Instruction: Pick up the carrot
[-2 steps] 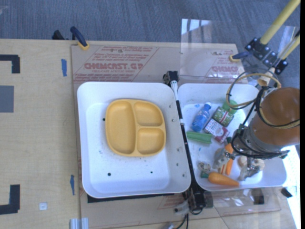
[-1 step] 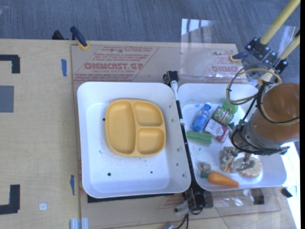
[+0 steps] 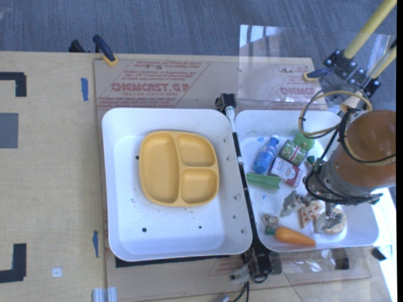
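One gripper [image 3: 301,201], hung over the right bin [image 3: 368,234]; you can't tell its state from here. Carrot [image 3: 295,236] lies just below it by the near wall. Likely light, stiff, smooth. Grab across its thick middle.

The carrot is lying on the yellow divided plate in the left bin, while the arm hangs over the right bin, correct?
Not quite. The carrot lies on the floor of the right bin, near its front edge, as the camera view shows. The yellow divided plate is in the left bin.
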You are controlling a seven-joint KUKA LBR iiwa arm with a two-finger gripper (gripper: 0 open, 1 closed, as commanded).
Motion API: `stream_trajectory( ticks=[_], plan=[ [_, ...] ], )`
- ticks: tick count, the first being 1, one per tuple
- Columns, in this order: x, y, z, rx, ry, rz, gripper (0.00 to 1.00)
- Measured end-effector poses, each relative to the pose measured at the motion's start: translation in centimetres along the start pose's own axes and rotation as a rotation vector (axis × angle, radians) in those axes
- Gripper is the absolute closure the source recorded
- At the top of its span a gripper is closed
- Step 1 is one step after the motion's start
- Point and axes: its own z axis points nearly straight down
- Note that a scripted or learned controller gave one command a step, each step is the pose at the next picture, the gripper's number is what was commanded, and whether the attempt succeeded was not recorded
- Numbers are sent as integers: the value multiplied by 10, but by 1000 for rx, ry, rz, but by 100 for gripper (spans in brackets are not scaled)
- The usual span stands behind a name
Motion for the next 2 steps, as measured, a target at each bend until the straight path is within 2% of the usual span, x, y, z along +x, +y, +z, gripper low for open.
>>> stream_trajectory(
  ticks=[1, 2],
  plan=[
    [-77, 50, -85, -9, 9, 38, 0],
    [-21, 20, -62, -18, 12, -426, 0]
  ],
)
